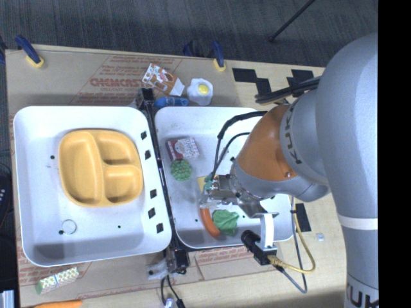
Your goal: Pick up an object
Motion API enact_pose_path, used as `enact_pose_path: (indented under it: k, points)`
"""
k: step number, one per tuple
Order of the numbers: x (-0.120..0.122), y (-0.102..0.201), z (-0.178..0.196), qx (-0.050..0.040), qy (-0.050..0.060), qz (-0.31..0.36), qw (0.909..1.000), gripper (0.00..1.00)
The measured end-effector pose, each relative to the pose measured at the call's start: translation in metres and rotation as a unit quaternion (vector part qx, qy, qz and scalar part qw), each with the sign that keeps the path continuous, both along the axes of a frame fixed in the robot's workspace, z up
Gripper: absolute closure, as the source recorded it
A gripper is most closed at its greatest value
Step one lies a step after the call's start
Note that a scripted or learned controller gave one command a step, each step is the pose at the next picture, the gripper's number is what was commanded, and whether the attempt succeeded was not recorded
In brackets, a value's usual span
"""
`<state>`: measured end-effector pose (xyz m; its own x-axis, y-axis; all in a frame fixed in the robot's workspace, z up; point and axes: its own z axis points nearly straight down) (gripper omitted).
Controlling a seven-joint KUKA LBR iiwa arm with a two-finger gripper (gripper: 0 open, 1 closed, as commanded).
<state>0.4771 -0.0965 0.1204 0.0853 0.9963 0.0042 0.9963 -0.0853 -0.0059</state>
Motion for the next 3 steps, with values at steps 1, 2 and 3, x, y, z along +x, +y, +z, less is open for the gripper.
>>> enact_pose_path:
  k: [1, 2, 3]
  points:
    - [0.000, 0.000, 0.000, 0.0000, 0.000, 0.000, 1.0000, 0.00]
    - [-0.001, 0.003, -0.029, -0.0013, -0.001, 0.006, 1.0000, 0.00]
    - [-0.001, 0.003, -0.020, -0.0004, 0.001, 0.008, 1.0000, 1.00]
